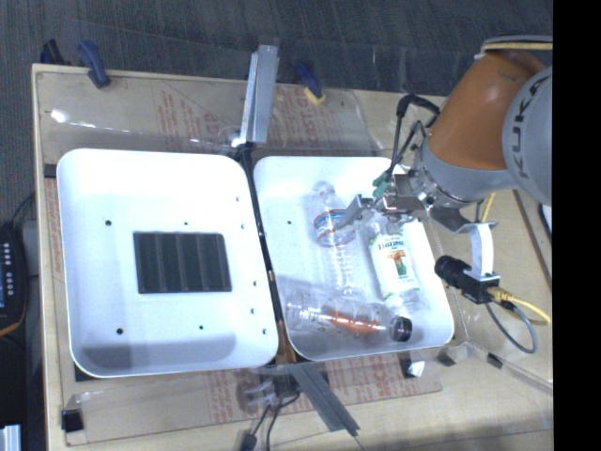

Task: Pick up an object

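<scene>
Gripper, open or closed cannot be told, is hanging over a clear plastic blue-labelled bottle in the right-hand white bin, near a white green-labelled bottle.

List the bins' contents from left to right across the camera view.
dark ribbed panel in the left bin → clear water bottle → white bottle with green label, both in the right bin.

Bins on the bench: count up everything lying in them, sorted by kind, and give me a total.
Clear bottles: 2
White bottle: 1
Black ribbed mat: 1
Total: 4
</scene>
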You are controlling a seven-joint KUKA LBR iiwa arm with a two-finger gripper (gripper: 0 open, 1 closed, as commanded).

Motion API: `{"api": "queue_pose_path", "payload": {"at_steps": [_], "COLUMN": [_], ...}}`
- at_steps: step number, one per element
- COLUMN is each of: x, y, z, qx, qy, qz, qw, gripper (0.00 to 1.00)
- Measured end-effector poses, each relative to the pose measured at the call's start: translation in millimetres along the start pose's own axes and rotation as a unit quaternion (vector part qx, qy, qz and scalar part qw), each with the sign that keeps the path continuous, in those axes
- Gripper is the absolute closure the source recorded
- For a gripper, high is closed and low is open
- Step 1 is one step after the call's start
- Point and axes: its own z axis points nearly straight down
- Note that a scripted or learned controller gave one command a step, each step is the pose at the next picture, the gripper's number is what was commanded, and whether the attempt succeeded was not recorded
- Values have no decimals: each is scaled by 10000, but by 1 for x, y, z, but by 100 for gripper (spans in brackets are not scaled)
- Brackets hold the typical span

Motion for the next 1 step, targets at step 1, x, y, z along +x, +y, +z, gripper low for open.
{"api": "queue_pose_path", "payload": {"at_steps": [1], "x": [21], "y": [56], "z": [30], "qx": [0], "qy": [-8], "qz": [-210], "qw": [9998], "gripper": [0]}}
